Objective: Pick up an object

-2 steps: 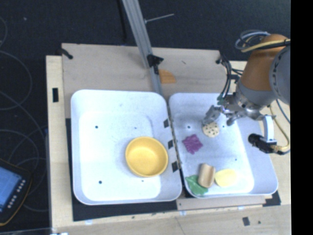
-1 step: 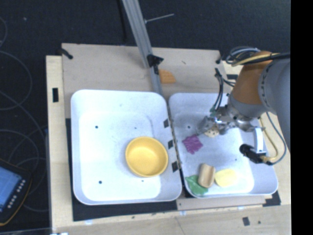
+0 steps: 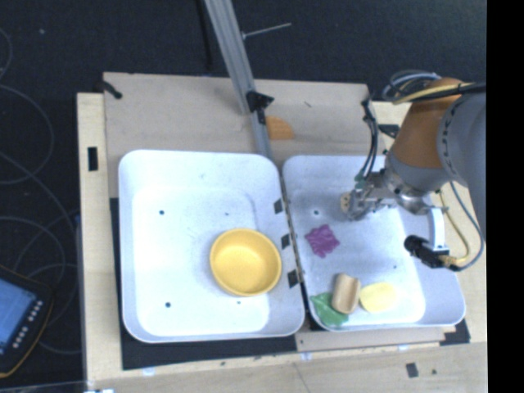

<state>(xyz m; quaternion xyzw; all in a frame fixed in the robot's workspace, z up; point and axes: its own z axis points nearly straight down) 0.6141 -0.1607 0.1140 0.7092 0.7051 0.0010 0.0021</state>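
Note:
My gripper [image 3: 357,204] hangs over the upper middle of the right bin [image 3: 426,305], under the orange-banded wrist. A purple crumpled object [image 3: 322,240] lies on the bin floor, down and to the left of the gripper and apart from it. Near the bin's front edge sit a tan cylinder [image 3: 345,292], a pale yellow lump [image 3: 377,297] and a green piece [image 3: 325,309], close together. A yellow bowl [image 3: 244,261] rests in the left bin [image 3: 164,187]. Nothing shows between the gripper's tips.
A grey metal pole [image 3: 233,56] slants down to the seam between the bins. A small orange block [image 3: 279,128] lies on the bench behind the bins. Cables and a black connector [image 3: 426,250] hang by the arm at the right.

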